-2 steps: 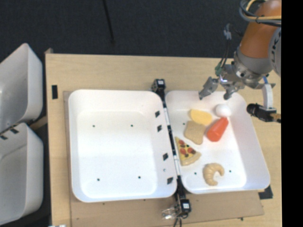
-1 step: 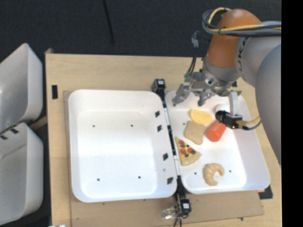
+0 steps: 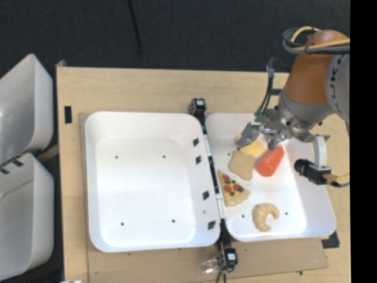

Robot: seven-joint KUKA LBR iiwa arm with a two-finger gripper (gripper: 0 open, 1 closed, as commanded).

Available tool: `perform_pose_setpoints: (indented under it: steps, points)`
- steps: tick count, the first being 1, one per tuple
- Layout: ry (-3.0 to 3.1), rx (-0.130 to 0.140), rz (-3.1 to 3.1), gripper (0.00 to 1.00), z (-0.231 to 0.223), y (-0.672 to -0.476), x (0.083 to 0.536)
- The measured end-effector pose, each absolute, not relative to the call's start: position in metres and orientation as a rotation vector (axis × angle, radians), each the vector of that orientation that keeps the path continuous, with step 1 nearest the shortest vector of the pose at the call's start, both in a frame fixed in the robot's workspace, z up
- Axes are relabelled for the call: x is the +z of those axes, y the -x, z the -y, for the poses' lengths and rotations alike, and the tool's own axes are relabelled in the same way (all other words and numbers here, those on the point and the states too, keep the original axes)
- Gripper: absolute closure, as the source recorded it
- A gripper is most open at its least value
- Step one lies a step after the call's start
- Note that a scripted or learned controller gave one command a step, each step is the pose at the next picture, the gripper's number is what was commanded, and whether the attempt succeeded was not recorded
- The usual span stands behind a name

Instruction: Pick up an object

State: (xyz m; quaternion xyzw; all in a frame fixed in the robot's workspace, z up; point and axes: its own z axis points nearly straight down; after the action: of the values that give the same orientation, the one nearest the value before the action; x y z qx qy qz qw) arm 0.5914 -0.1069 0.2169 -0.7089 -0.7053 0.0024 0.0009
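Camera view, from above at a slant: two shallow white bins side by side on a pale wood bench (image 3: 147,87). Left bin (image 3: 100,128) shows bare white floor with a few small dark dots.

Right bin (image 3: 315,217) holds the objects, all toy food:
- yellow block (image 3: 254,149), cheese-like, near the bin's far middle
- tan flat piece (image 3: 241,165), cracker or bread shaped, rough square, touching the yellow block's near-left side
- orange-red cylinder (image 3: 270,162), rounded end, lying tilted, just right of the tan piece
- pizza slice (image 3: 232,191), yellow with red and dark toppings, close to the divider between the bins
- croissant (image 3: 264,216), pale tan, curved, alone toward the near edge, apart from the rest

Arm enters from the right, orange band above the wrist. Gripper (image 3: 263,135) hangs over the yellow block and the top of the orange-red cylinder. Fingers are spread apart, one over the block's left end, the other at the cylinder's upper end. Nothing is seen pinched between them.
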Motion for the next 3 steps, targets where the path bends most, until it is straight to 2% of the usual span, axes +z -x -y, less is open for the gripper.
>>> perform_pose_setpoints:
  steps: [1,2,3]
  points:
    - [2.230,-0.001,2.222,0.00,0.158,-0.620,0.282]
    - [2.229,-0.008,2.234,0.00,0.187,-0.693,0.380]
    - [2.235,-0.005,2.228,0.00,0.233,-0.689,0.508]
